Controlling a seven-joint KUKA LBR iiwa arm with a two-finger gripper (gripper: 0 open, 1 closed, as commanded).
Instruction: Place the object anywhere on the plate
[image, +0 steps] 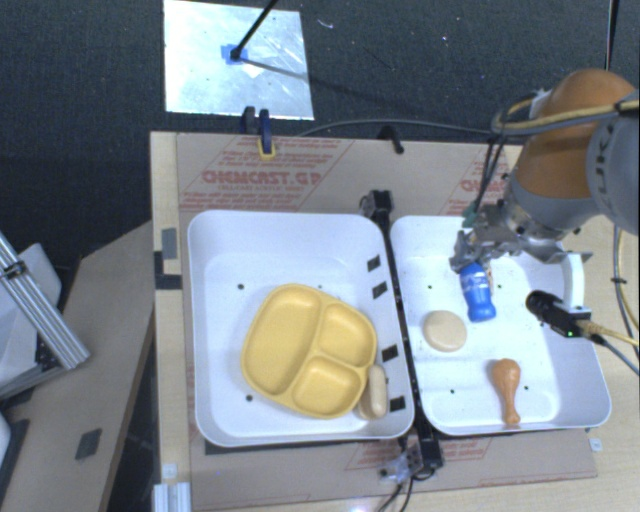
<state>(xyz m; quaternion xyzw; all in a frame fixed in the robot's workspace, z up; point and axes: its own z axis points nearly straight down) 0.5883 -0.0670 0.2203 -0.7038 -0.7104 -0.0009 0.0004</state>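
Overhead, a slanted camera looked down on a bench carrying two shallow white bins side by side. The left bin (215, 300) held a yellow plate (308, 350) with three compartments, sitting towards its near right corner. A small tan bread-like piece (375, 391) lay just beside the plate's near right edge, touching or almost touching it.

The right bin (590, 395) held three things. A blue bottle (478, 292) lay near the bin's middle, slightly towards the far edge, its long axis running roughly from the far edge to the near edge with a small tilt. A round beige bun (445, 330) sat just beside it on the near left. A toy chicken drumstick (507, 388) lay well apart, towards the near right corner.

The arm reached in from the right, and its gripper (478, 258) hung directly over the far end of the bottle (the most likely object for the task). The bottle's upper end appeared to sit between the fingers, yet whether the jaws were clenched on it or released could not be told. The plate lay to the left, across the divider (398, 330) between the bins, so the coming move would seem to be a carry leftward.
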